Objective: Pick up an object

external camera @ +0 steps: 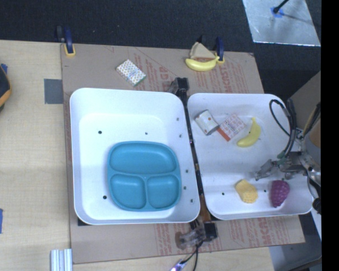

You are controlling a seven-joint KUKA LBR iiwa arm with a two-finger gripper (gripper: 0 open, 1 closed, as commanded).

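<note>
The right white bin (226, 98) holds a small grey-white box (205, 122), a red-and-white packet (233, 126), a yellow banana (249, 134), a lumpy yellow piece (247, 191) and a purple grape bunch (279, 192). My gripper (266, 171) reaches in low from the right edge. It sits just above the grapes and to the upper right of the lumpy yellow piece. Nothing shows in its grasp.
The left white bin (79, 151) holds a blue divided plate (143, 175). A black cable (279, 120) loops over the right bin's far right corner. Behind the bins lie a second banana with a sandwich wedge (201, 62) and a patterned packet (130, 71).
</note>
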